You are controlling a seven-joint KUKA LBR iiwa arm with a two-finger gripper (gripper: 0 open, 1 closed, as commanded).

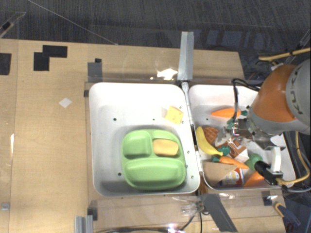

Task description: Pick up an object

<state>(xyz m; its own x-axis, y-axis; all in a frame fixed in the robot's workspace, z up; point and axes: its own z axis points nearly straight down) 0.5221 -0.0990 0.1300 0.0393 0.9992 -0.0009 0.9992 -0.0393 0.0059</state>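
Observation:
My gripper (233, 133) is low in the right bin (209, 94), down in a pile of toy food. Just left of it are a reddish-brown piece (211, 132) and a yellow banana (206, 142). An orange carrot (223, 113) lies behind it, and a second carrot (234, 161) lies in front. A tan wedge (216, 171) and an orange piece with a green top (253, 177) sit at the bin's front. The clutter and the wrist hide what is at the gripper's tip.
The left bin (104, 130) holds a green divided plate (146, 173) with a yellow-orange bun (165, 147) in its right compartment. A small yellow block (174, 114) lies near the wall between the bins. The arm's orange band (271, 101) overhangs the right bin's far right side.

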